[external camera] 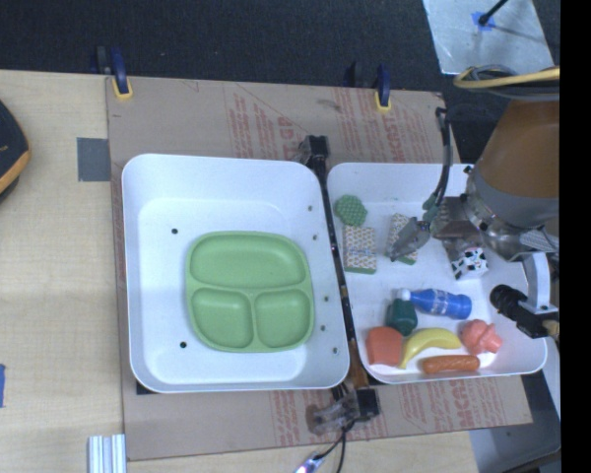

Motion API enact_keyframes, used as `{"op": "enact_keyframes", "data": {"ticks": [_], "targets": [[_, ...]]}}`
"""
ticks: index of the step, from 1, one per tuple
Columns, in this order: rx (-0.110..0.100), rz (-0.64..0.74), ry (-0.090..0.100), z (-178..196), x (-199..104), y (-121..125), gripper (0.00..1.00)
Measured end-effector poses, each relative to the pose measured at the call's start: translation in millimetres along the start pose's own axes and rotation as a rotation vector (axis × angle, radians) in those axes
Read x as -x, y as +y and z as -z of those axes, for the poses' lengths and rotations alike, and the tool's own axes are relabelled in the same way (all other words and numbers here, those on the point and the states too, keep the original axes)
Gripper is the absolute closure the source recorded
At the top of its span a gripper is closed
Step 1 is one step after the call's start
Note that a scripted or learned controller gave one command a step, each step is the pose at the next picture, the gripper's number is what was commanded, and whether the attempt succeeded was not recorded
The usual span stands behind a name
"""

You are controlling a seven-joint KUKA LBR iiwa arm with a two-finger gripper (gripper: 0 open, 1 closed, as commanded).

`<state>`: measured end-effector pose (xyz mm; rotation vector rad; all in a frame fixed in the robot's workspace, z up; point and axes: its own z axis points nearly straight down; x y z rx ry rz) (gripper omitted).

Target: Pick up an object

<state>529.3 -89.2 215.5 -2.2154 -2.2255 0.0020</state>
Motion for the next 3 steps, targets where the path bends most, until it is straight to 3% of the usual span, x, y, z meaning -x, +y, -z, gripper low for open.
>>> {"op": "enact_keyframes", "data": {"ticks": [1, 2, 3], "targets": [[0.0, -0.002, -0.002, -24, 64, 15, 0.0], [0.02, 0.001, -0.01, -106, 117, 75, 0.0], [0.001, 0.0, -0.001, -38, 124, 127, 0.0]]}}
